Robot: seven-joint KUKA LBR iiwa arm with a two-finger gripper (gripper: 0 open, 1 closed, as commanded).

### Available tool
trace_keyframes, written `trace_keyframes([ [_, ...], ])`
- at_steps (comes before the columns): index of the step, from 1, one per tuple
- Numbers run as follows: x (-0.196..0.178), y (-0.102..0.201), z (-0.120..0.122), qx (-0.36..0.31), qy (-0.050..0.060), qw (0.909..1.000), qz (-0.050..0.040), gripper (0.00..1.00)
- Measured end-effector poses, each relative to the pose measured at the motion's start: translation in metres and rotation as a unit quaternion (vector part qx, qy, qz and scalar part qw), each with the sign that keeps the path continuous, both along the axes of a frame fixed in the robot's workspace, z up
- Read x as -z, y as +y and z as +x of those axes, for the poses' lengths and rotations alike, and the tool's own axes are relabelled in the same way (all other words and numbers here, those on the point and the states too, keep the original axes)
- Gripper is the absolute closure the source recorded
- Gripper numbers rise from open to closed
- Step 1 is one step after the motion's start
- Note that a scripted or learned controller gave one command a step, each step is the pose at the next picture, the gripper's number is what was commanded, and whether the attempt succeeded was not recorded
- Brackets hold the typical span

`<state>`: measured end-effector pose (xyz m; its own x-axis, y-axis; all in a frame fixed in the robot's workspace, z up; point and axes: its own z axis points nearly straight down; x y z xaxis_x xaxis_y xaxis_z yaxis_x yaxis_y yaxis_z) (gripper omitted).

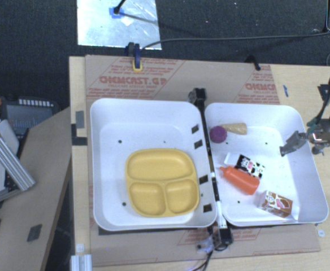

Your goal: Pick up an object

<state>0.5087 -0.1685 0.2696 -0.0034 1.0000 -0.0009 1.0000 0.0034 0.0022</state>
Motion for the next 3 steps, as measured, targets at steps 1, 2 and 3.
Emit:
trace_keyframes([
  [1,0.062,-0.002,-0.001,0.001,0.003,1.0,0.001,0.0],
  [2,0.123,0.003,-0.005,0.001,0.003,1.0,0.0013,0.0],
  [3,0.16,-0.004,-0.001,-0.001,-0.006,1.0,-0.0002,0.0],
])
